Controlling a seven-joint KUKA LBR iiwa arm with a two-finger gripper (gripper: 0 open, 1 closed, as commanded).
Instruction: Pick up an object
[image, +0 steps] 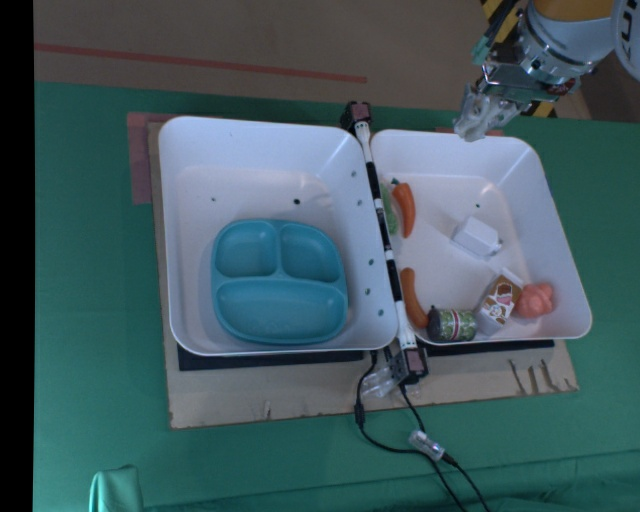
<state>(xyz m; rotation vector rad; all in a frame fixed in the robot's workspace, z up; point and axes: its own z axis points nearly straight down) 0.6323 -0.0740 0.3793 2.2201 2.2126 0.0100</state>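
My gripper (478, 118) hangs above the far rim of the right bin (560, 270), with nothing visible between its fingers. In that bin lie a carrot (404, 206) by the divider, a white block (476, 237) in the middle, an orange sausage-like piece (412, 297) near the front left, a small dark can (452, 323), a little carton (498, 304) and a pink-orange toy (536, 298) at the front right. The gripper is well apart from all of them.
The left bin (190, 200) holds a teal divided plate (279, 280). A rail with a black fitting (376, 215) runs between the bins. Cables (420, 440) trail off the front onto the green cloth.
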